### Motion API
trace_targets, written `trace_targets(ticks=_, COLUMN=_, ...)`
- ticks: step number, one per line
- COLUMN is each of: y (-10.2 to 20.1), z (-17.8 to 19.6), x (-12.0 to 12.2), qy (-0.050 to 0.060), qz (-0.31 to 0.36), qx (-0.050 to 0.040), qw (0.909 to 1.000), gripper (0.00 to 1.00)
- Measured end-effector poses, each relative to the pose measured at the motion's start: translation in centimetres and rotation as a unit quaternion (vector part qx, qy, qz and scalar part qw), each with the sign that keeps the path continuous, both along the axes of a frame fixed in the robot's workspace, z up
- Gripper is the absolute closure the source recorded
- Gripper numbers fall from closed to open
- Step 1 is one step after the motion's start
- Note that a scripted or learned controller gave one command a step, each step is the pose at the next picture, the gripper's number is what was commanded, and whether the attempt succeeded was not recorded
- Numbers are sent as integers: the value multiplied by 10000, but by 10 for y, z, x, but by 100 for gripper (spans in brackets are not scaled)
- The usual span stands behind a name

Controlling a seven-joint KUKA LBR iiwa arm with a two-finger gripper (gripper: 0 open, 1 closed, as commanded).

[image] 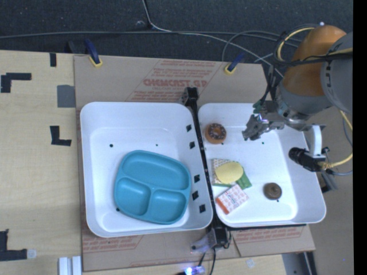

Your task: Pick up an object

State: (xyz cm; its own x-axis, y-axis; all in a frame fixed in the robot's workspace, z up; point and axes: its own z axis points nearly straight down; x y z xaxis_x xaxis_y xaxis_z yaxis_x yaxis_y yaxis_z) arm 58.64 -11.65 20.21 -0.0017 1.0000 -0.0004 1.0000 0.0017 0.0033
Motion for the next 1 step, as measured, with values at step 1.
trace_targets(ticks=1, y=0, z=8, x=0, qy=17, qz=-5, qx=4, qw=10000, gripper=100)
